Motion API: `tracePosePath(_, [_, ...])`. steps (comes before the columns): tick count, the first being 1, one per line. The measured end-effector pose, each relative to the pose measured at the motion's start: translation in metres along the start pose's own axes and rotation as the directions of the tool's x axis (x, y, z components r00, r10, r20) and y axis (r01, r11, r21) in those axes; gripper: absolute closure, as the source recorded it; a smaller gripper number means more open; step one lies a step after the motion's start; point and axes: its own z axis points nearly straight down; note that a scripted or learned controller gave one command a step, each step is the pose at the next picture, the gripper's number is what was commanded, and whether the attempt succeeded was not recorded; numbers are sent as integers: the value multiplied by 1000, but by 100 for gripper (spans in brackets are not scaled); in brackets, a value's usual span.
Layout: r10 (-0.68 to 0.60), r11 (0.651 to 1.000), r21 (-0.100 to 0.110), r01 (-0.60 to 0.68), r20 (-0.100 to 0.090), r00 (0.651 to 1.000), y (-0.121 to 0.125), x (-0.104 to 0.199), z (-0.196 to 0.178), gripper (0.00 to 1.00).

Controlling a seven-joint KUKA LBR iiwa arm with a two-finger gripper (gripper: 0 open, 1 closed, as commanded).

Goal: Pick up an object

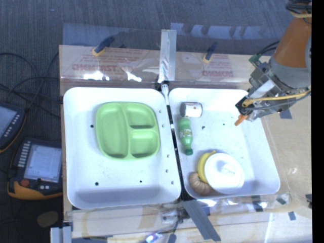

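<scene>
A: Quick pass. Where is the tool (243, 113) sitting?

B: It is hanging over the right rim of the right shallow white bin (263, 151), on the grey arm with the orange band (293, 44). A small orange bit is poking out at its tip; I cannot tell whether that is an object or part of the rig. Open or closed, I cannot tell either, too small.

A: So progress?

B: Judging it as early. Nothing is clearly sitting in the tool, so the pick itself is looking not yet done; reaching down, closing and lifting are all remaining.

A: Candidates?

B: All lying in the right bin. A small silver metal can (191, 109) is lying on its side near the top left, a green plastic bottle with a label (185, 134) just below it along the divider. Down front, a round white lidded container (224, 172) is touching a yellow banana (202, 166) and a brown ridged pastry-like thing (199, 184).

A: Left bin?

B: The left shallow white bin (81, 186) is carrying a light green plastic divided tray (127, 130), flat, well apart from the tool.

A: Table?

B: Not logging it.
</scene>
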Motion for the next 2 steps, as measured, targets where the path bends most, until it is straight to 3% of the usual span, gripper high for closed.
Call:
tracePosePath(1, [-15, 1000, 2, 15, 1, 1000, -1, -50, 31, 100])
tracePosePath(2, [131, 991, 2, -131, 1, 991, -64, 10, 18, 100])
